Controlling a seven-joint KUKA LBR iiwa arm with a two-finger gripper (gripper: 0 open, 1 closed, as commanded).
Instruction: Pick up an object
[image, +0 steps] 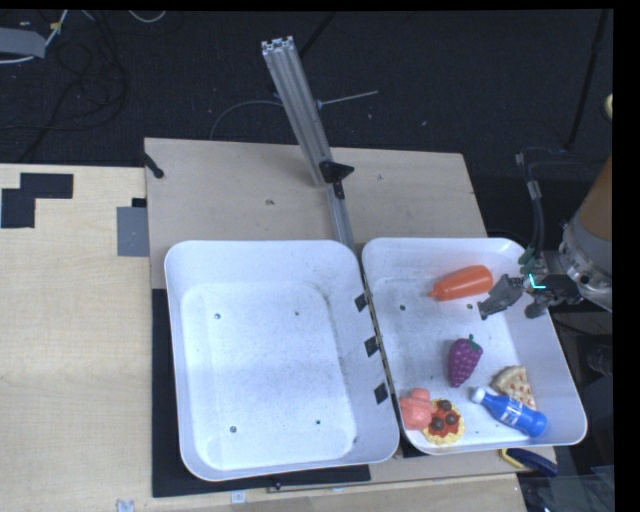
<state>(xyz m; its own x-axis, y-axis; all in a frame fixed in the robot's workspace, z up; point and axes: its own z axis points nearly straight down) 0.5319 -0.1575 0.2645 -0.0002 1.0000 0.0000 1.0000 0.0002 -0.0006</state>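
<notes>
1. From my station the pick is not yet done: every object lies on the floor of the right bin (400, 262), and nothing sits between the fingers of the pincer (514, 298).

2. The pincer hangs over the right bin near its right edge, toward the far side of the worktop (410, 190). Its two dark fingers look spread apart with nothing in them, though at this slant I'm reading that from their splayed outline, so take it as likely rather than sure.

3. The nearest candidate is the orange carrot-like toy (462, 282), lying just beside the pincer on its left, toward the bin's far edge. I cannot tell whether a fingertip touches it.

4. The purple grapes (462, 359) lie near the bin's middle, on the near side of the pincer and apart from it.

5. Along the bin's near edge sit a blue bottle (512, 411), a pizza slice (515, 382) touching it, a pink-red toy (416, 407) and a small fruit tart (443, 422).

6. What is left, in my judgement: lower onto one object, close on it, and lift. The left bin (190, 270) has no part in this.
</notes>
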